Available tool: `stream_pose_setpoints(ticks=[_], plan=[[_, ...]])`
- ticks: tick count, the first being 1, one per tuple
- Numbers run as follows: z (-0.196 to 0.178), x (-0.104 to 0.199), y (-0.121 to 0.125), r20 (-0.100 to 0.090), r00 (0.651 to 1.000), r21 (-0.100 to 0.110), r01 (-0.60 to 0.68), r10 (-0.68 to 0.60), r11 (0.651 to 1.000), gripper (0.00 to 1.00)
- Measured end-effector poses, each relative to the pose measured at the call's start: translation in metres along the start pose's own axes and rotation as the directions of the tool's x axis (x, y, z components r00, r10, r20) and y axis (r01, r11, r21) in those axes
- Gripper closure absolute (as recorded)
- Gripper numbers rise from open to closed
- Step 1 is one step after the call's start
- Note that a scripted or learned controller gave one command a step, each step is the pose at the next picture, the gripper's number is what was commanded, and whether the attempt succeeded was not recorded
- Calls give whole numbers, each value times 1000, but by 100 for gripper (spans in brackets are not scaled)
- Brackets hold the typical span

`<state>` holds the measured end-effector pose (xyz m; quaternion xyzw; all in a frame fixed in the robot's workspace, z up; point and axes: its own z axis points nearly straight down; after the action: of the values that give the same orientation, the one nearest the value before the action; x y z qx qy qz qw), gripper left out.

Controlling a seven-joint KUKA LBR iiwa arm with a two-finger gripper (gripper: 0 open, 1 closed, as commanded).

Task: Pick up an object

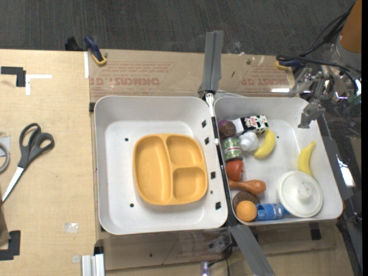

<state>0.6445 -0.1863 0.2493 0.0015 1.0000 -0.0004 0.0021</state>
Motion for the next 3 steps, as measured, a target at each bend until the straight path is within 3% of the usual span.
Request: stream_pose_setpoints(ticks=[1,2,3], plan=[[98,14,-36,1,1000,1,0,0,1000,0],[155,-1,-35,1,999,0,-35,35,999,0],[156,30,-1,0,988,0,-155,155,988,0]])
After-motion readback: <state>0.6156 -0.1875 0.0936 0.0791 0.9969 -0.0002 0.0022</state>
